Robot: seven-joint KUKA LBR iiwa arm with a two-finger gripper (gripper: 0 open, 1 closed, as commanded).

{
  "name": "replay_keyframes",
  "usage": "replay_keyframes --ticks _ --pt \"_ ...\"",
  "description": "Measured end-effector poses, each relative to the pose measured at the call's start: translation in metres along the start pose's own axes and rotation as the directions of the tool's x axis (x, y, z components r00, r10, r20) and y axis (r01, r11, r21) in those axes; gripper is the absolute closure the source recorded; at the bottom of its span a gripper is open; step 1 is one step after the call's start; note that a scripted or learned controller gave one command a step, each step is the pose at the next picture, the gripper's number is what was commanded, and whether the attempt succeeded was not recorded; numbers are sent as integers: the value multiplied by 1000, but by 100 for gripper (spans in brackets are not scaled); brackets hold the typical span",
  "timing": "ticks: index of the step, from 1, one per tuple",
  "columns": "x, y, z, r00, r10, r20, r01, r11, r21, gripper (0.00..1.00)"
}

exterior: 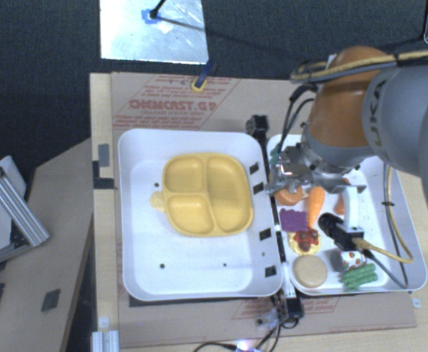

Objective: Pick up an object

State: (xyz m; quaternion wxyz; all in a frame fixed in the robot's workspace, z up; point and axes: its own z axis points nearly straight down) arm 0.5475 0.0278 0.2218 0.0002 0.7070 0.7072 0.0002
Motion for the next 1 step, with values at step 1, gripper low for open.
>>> replay_keyframes --ticks 1 --pt "8 -1 6 1000 -4 0 4 1000 0 100"
